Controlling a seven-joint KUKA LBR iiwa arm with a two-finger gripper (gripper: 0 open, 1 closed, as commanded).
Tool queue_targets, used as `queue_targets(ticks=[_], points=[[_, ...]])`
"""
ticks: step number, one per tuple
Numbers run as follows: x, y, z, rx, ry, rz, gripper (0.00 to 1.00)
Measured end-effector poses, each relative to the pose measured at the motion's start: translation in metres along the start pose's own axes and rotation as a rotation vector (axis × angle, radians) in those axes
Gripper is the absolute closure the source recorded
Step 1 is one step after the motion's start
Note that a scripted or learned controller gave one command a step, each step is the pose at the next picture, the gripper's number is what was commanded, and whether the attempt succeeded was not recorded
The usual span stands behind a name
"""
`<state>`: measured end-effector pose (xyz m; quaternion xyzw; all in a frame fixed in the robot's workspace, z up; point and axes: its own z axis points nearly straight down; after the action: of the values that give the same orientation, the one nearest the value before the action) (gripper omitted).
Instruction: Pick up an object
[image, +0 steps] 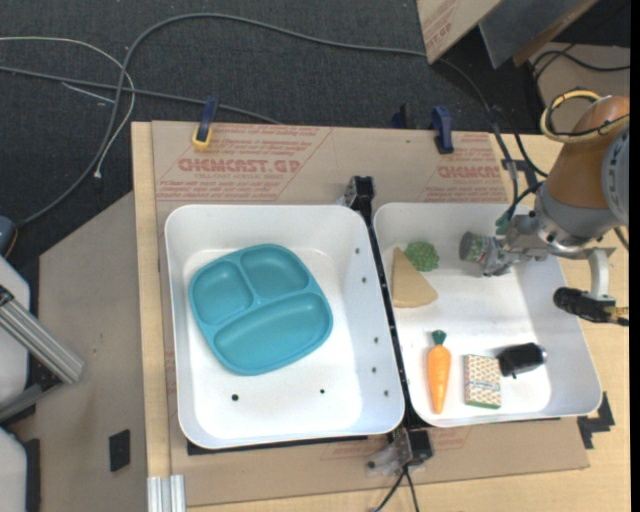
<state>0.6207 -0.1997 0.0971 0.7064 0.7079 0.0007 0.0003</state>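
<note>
The green broccoli piece (422, 256) is lying at the right bin's (560, 405) eleven o'clock, touching the tan wedge (410, 283). The gripper (482, 255) is hovering just beside it at three o'clock; whether its fingers are parted or closed, I cannot tell. A good grasp likely means centring over the broccoli, clear of the wedge, before descending.

arm (590, 170) cut off at right edge, claw (487, 256) fingers blurred

Teal divided plate (262, 320), orange carrot (438, 373) with green top, green broccoli (422, 256), white bins (200, 235)
</note>
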Motion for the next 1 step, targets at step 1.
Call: queue_targets(ticks=[1], points=[[0.0065,-0.0019,-0.0619,-0.005,-0.002,0.0,1.0]])
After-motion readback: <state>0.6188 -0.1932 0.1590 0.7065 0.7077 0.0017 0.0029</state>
